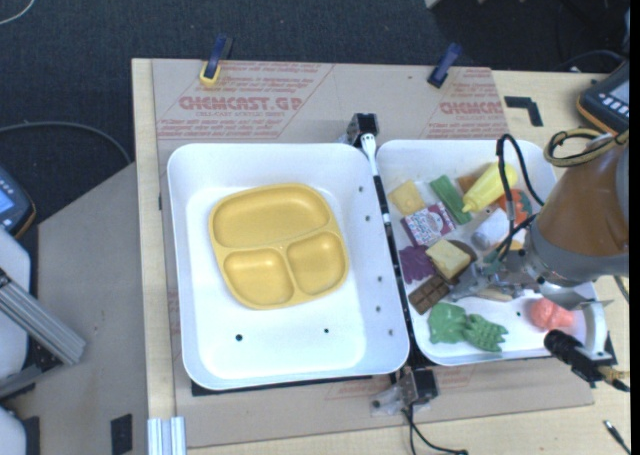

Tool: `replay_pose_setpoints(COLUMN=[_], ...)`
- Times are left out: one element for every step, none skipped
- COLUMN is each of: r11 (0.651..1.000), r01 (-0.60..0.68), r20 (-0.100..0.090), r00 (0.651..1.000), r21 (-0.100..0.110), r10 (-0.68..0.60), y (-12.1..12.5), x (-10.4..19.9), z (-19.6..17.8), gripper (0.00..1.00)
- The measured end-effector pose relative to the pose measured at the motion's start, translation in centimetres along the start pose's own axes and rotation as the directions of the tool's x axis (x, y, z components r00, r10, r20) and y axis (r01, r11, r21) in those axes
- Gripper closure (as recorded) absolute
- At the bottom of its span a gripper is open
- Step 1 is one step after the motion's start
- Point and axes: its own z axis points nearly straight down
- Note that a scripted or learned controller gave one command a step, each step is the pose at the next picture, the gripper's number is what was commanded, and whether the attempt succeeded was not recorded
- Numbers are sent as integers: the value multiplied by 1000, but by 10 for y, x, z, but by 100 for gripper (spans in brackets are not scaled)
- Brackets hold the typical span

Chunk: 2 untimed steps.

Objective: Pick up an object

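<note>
Here the pincer [487, 278] hangs low over the right bin's [420, 158] clutter; fingers' state: cannot tell.

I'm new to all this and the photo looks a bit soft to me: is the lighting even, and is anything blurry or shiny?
Camera view: light is soft and even, with faint shadows along the left bin walls; the yellow tray has a mild sheen; small toys in the right bin look slightly fuzzy, and the arm nearest the lens is softest.

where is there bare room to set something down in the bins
Left bin: bare floor all round the yellow tray, widest along the near edge. Right bin is crowded with toys, the arm reaching in; only slivers near the green toy.
</note>
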Motion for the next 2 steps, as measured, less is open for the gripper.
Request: replay_pose_setpoints(r11=[1000,1000], r01=[-1,1], r20=[3,6], r00=[1000,1000], r21=[-7,-12], r10=[1,-1], y=[1,9], x=[-1,0], z=[-13,-58], gripper=[100,100])
